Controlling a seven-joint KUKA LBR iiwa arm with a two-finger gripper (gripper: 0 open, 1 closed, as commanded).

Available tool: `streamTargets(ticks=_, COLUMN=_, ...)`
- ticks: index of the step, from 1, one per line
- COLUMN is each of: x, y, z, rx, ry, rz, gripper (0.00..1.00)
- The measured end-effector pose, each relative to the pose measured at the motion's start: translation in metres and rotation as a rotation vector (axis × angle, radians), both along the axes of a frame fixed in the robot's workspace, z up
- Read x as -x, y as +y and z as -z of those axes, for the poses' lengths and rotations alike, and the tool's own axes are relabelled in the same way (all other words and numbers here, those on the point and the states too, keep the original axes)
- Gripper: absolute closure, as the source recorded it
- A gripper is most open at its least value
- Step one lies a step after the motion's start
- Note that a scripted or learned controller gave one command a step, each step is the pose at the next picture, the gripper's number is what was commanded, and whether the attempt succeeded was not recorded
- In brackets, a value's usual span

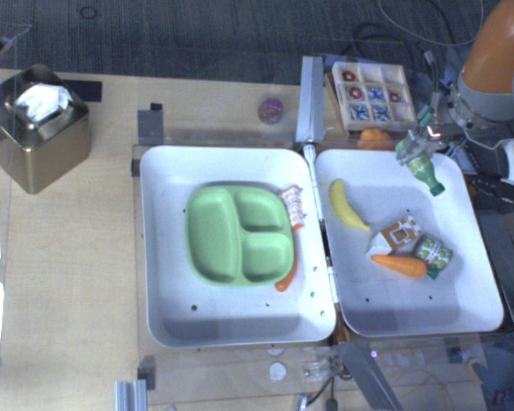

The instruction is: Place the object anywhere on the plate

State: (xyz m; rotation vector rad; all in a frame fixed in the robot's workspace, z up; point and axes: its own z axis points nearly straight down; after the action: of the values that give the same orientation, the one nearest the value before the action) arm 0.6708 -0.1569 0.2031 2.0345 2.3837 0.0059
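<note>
Gripping a green bottle (pixel 425 171) between its fingers, the claw (pixel 421 144) hangs at the upper edge of the right bin (pixel 480 315), with the bottle tilted so that its pale cap end points down toward four o'clock. The bottle sits over the bin's back corner, at about one o'clock from that bin's middle.

At nine o'clock from the bottle, well apart, the green plate (pixel 238 234) with three compartments lies in the middle of the left bin (pixel 167 315). A small red-and-white packet (pixel 293 205) touches the plate's rim at two o'clock, and an orange-red piece (pixel 283 281) peeks out from under its rim at five o'clock.

Below the bottle, in the right bin, lie a banana (pixel 347 205), a small house-printed carton (pixel 397 234), a carrot (pixel 399 265) and a green can (pixel 433 253), the last three touching one another.

At twelve o'clock beyond the bins rests a tic-tac-toe board (pixel 370 94); a brass-coloured box (pixel 36 131) stands far out at nine o'clock.
</note>
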Motion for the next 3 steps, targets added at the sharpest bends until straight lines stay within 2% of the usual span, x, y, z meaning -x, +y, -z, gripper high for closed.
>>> streamTargets(ticks=1, x=0.009, y=0.075, z=-0.016, rx=-0.003, ry=0.001, rz=0.035, gripper=1.0)
streamTargets(ticks=2, x=0.039, y=0.156, z=0.018, rx=-0.004, ry=0.004, rz=0.069, gripper=1.0)
streamTargets(ticks=3, x=0.078, y=0.237, z=0.018, rx=-0.005, ry=0.005, rz=0.08, gripper=1.0)
